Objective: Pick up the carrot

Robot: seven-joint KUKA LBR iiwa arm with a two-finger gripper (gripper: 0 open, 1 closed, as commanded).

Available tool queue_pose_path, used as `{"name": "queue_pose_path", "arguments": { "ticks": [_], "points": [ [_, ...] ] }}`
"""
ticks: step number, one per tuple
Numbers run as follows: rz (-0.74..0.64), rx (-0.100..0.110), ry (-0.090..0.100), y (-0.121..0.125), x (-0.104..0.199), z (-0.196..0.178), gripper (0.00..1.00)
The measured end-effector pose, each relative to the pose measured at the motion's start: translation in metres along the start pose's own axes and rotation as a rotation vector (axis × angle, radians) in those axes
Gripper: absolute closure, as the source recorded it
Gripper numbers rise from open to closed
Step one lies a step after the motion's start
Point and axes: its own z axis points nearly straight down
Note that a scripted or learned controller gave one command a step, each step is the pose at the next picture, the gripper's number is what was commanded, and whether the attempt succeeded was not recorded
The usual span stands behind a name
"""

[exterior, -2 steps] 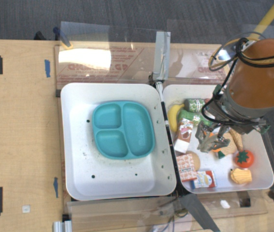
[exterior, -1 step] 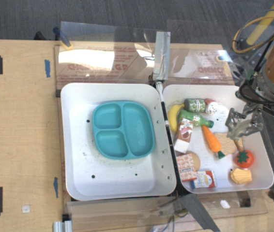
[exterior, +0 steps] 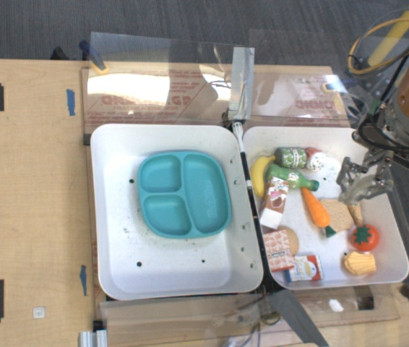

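The carrot [exterior: 314, 207] is orange with a green stub at its lower end. It lies slanted in the middle of the right bin [exterior: 396, 266]. My gripper [exterior: 364, 186] hangs over the right side of that bin, right of the carrot and a little above it in the view. It looks open, with nothing between its fingers. A tan bread slice [exterior: 339, 215] lies between the carrot and the gripper.
Around the carrot are a green bottle [exterior: 293, 178], a banana [exterior: 259, 174], a small carton [exterior: 275, 198], a tomato [exterior: 363, 238] and a yellow piece [exterior: 360, 264]. The left bin [exterior: 110, 266] holds a teal divided plate [exterior: 185, 194]. A yellow cable loops at the top right.
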Motion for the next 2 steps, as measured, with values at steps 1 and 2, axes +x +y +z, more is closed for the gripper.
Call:
{"name": "queue_pose_path", "arguments": {
  "ticks": [1,2],
  "points": [
    [0.002,0.006,-0.006,-0.001,-0.002,-0.011,1.0],
    [0.005,0.012,-0.013,-0.002,-0.005,-0.022,1.0]
  ]
}}
